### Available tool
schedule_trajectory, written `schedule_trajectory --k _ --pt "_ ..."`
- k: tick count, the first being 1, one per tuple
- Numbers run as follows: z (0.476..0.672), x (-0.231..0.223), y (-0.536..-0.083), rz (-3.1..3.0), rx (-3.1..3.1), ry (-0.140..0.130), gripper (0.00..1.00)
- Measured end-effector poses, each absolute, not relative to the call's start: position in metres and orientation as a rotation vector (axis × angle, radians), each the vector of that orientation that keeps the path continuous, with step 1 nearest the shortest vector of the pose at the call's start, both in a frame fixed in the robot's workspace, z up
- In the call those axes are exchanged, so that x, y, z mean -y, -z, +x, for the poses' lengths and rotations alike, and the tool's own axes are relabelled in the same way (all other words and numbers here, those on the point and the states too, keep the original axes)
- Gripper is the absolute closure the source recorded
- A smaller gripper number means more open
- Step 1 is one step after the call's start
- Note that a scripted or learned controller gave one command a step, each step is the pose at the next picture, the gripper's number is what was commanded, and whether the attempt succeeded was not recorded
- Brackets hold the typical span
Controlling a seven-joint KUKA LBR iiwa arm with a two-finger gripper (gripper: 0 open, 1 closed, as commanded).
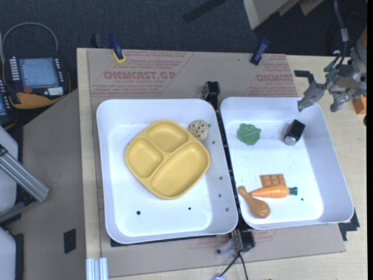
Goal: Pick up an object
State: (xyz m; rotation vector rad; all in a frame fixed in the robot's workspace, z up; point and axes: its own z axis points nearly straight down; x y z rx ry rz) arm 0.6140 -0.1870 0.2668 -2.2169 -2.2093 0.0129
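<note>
In the right bin (335, 174) lie a green leafy lump (249, 134), a small black cylinder (293, 132), an orange carrot (274, 192), a brown cracker (271, 180) behind it, and a tan drumstick (254, 203). The left bin (116, 203) holds a yellow divided plate (167, 158) with a cookie (199, 129) at its upper right edge. My gripper (319, 104) hangs over the right bin's far right corner, above and to the right of the black cylinder. It is open, with nothing between its fingers.
The bins sit on a cardboard sheet (175, 74) held by blue clamps (116, 48) at the back. A tablet device (36, 77) lies off the bench at the left. A metal rail (20, 171) slants at the left edge.
</note>
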Motion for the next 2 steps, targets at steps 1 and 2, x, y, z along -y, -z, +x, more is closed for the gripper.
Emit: schedule_trajectory --k 1,2 --pt "0.616 0.186 -0.275 -2.221 2.222 -0.001 0.0" --pt "0.625 0.18 -0.223 -2.219 2.222 -0.002 0.0"
